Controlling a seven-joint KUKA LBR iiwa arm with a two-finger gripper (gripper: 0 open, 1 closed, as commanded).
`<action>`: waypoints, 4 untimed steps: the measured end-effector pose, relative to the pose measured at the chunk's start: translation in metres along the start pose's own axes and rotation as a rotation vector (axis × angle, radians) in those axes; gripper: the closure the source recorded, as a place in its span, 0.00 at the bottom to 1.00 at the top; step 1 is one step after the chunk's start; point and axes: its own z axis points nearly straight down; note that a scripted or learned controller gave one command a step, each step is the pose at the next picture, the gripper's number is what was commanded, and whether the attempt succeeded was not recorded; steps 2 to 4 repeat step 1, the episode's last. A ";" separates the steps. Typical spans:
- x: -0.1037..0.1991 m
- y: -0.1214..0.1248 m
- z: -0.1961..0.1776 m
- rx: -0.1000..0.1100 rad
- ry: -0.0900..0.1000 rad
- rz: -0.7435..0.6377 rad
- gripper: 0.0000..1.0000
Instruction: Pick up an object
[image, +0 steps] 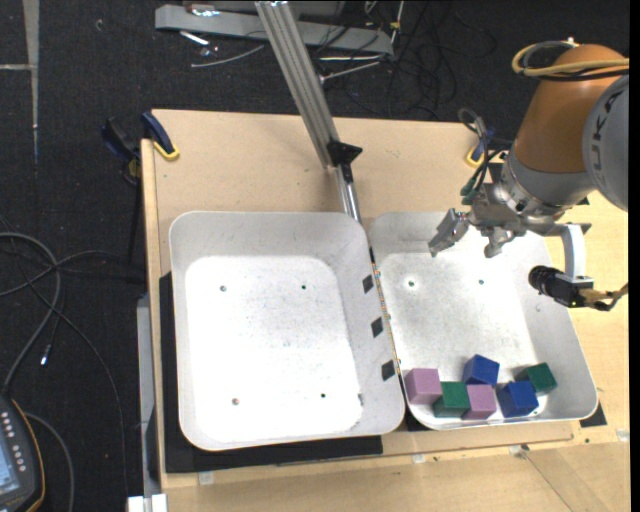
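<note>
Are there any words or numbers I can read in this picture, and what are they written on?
"UK": dark letters on the grey arm at the picture's right edge, cut off there, so the word is incomplete.
White bins, blocks and bench: no readable words or numbers.

A single fixed camera looks down at a slant from above the bench, far enough back to take in both white bins and dark floor beyond. The arm enters from the right.
</note>
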 end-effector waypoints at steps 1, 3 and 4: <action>0.002 0.028 0.024 -0.002 -0.002 -0.005 0.00; 0.002 0.028 0.024 -0.002 -0.002 -0.005 0.00; 0.002 0.028 0.024 -0.002 -0.002 -0.005 0.00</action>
